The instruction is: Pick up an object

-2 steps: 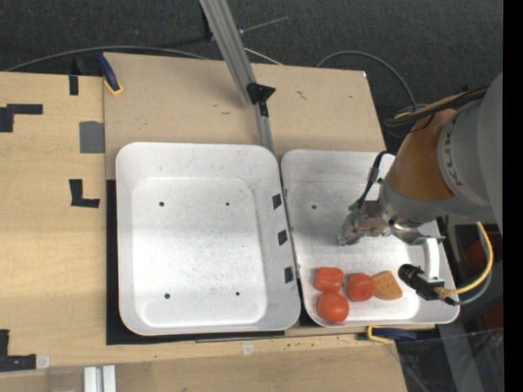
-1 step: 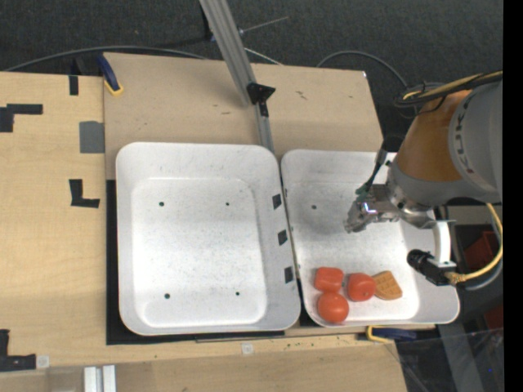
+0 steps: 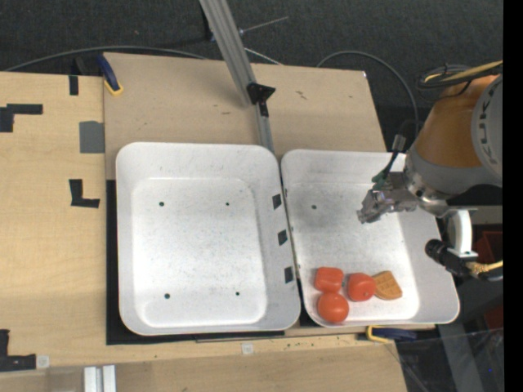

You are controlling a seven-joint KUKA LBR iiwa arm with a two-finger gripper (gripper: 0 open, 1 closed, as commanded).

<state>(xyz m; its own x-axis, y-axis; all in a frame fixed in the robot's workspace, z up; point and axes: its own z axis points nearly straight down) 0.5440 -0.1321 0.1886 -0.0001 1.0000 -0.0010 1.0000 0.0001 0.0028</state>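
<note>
Three red tomato-like objects [image 3: 330, 279], [image 3: 359, 287], [image 3: 333, 307] lie clustered at the near end of the right bin [image 3: 327, 178]. An orange-brown bread-like piece [image 3: 387, 285] rests just right of them. My gripper [image 3: 369, 211] hangs over the right side of that bin, well behind the cluster and apart from it. Nothing shows between its fingers. The arm's grey and orange body enters from the right edge.
The left bin [image 3: 196, 235] sits beside the right one, with black clips along the shared wall. A slanted metal pole [image 3: 233, 43] rises from the bench behind the bins. Cables trail across the dark floor at the back.
</note>
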